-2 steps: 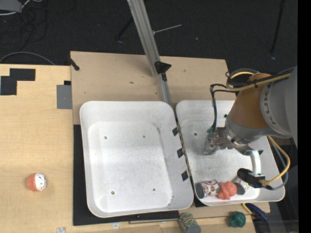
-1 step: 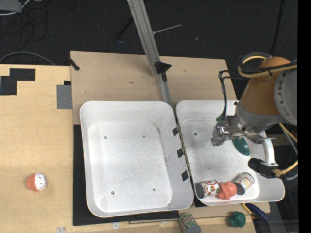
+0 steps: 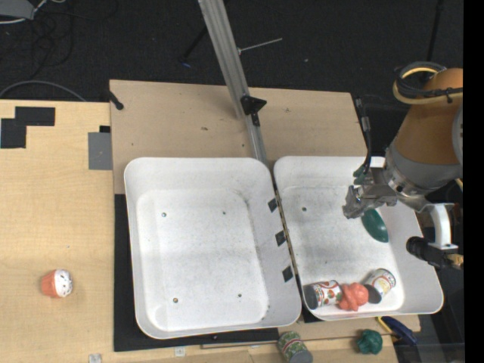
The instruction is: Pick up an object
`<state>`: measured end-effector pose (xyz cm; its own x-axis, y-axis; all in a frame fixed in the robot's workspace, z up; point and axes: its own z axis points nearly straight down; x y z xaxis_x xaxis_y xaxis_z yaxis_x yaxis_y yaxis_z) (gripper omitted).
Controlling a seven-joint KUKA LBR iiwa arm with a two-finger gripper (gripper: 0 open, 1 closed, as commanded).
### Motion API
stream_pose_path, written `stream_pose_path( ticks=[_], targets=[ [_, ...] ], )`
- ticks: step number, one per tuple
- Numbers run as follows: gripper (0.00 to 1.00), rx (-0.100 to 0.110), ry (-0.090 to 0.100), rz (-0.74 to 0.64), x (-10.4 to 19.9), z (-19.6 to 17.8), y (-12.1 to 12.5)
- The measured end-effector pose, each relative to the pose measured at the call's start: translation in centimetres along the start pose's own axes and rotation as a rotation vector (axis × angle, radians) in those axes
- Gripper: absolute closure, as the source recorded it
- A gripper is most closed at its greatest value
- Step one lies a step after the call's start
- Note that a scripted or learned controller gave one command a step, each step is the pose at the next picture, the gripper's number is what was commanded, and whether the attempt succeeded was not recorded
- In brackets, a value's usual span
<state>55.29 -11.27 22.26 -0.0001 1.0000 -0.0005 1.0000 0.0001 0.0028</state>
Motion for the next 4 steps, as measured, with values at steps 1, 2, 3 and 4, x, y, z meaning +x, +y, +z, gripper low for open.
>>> stream_pose_path(
  ticks=[1,2,3,4],
  targets=[
    [1.0,0.004,0.001,-0.001,0.0,-0.4,0.0],
    [1.0,0.005,0.003,-0.004,4.7,-1.3,-0.2],
    [1.0,0.008,0.003,-0.004,9.3,-0.3,-0.6],
    [1.0,0.008,0.003,-0.006,15.5,-0.1,-1.2]
  ],
)
